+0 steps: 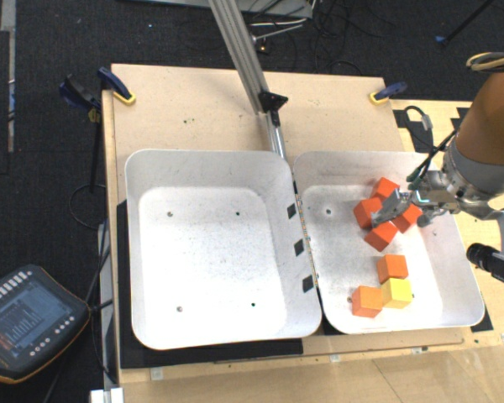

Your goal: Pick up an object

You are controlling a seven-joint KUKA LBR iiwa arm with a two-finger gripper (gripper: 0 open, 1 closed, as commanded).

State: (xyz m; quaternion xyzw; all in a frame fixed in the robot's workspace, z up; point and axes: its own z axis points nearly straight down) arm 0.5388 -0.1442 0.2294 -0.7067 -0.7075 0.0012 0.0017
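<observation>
The handheld control unit (25, 321) is lying on the dark floor at the far left, beside the bench (193, 107). The left bin (151, 175) is sitting next to the right bin (454, 305), their inner rims touching along the middle. In the right bin, a cluster of red-orange blocks (371, 212) is lying in the upper half, the pieces touching and turned at differing angles; being cube-like, they are showing no clear long axis. Below the cluster, an orange block (393, 267) is sitting apart from it, and nearer the front rim a second orange block (366, 300) is touching a yellow block (398, 292). The pincer (401, 206) is reaching in from the right and sitting low over the cluster. Whether the pincer is apart, together, or clamped on a block cannot be told. The arm (487, 133) is extending off the right edge.
</observation>
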